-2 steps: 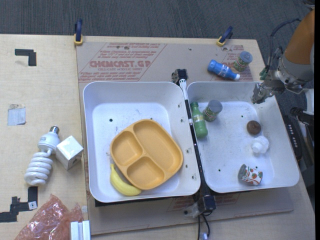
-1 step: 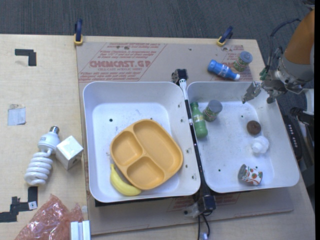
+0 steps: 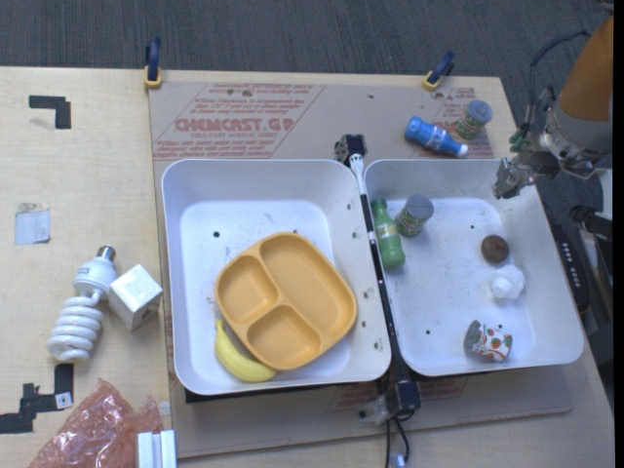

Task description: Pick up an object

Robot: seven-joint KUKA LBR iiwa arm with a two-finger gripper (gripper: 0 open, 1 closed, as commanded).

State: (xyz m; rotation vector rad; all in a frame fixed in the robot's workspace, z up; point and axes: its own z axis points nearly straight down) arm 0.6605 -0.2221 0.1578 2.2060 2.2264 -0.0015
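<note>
My gripper (image 3: 509,178) hangs over the far right corner of the right bin (image 3: 556,261), below the orange band at the frame's right edge. In that bin lie a green bottle (image 3: 388,235), a small grey-lidded can (image 3: 415,214), a brown round object (image 3: 495,250), a white lump (image 3: 506,284) and a crumpled printed can (image 3: 487,341). The left bin (image 3: 185,261) holds a yellow divided plate (image 3: 285,300) that partly covers a banana (image 3: 239,358).
Behind the right bin on the board lie a blue bottle (image 3: 435,136) and a small jar (image 3: 475,118). A spiral light bulb (image 3: 81,305), a white cube (image 3: 135,296) and a red mesh bag (image 3: 93,427) lie on the bench left of the bins.
</note>
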